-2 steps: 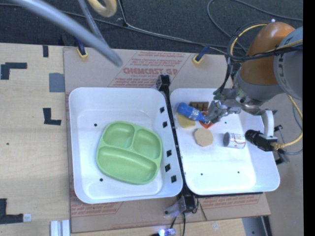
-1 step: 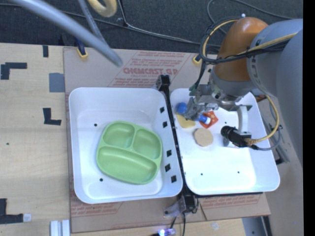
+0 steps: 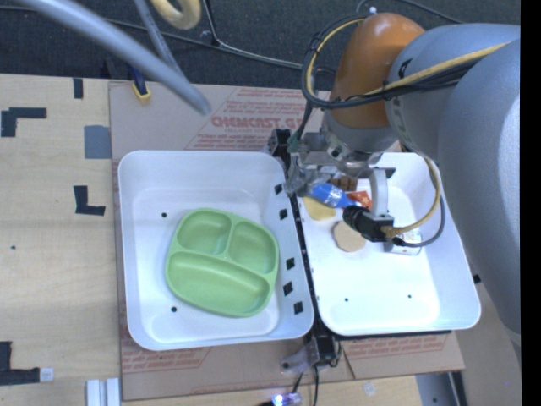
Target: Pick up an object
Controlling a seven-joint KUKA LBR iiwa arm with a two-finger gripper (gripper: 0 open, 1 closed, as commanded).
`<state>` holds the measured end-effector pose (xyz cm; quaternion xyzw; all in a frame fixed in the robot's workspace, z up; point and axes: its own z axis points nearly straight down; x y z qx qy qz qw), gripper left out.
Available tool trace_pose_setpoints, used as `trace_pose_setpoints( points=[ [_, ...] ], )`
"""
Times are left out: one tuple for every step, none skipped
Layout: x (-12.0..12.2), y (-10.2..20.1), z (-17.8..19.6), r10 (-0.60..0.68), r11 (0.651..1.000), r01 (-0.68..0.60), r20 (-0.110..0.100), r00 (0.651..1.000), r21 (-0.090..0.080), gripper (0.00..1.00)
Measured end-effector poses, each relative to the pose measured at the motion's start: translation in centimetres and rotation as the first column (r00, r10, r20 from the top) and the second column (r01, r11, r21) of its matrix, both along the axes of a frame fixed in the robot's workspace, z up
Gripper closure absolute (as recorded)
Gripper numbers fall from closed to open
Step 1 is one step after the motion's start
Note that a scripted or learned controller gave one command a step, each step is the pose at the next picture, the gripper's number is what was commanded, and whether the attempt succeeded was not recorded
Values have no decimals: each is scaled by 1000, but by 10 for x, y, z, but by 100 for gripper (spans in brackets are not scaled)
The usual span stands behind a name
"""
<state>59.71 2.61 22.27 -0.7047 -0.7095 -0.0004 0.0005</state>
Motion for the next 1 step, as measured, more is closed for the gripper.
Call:
trace_pose_setpoints(
  points=[
    [19,50,1,0,1000,0,0,1000,0,100]
  ],
)
